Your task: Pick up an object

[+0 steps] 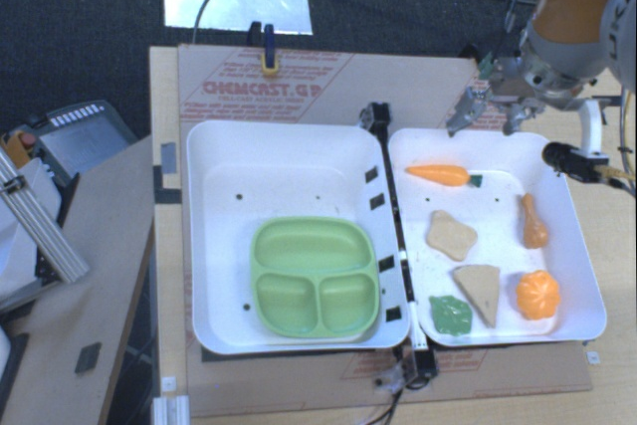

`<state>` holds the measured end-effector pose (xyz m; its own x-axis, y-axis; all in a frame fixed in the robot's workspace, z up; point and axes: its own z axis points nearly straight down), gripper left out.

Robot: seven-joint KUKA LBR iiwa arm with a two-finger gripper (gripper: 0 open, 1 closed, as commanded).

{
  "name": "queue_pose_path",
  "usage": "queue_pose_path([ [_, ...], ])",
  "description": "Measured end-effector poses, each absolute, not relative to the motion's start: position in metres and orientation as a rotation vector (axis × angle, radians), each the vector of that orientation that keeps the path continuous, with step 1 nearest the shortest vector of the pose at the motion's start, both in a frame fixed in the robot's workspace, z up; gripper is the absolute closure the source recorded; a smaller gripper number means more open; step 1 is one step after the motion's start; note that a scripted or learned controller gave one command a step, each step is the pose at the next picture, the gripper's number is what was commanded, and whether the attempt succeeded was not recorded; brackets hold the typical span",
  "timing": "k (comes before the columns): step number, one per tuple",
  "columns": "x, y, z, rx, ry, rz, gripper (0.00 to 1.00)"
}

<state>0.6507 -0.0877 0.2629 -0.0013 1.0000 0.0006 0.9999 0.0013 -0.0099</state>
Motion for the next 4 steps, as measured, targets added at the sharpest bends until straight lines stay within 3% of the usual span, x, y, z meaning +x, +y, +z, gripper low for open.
queue_pose_path([
  [1, 0.653, -0.088, 0.270, -2.219, -2.226, -0.001, 0.00],
  [2, 0.661, -0.085, 0.225, -2.216, -2.228, 0.001, 0.00],
  [4, 0.654, -0.089, 0.122, -2.220, -2.221, 0.002, 0.00],
])
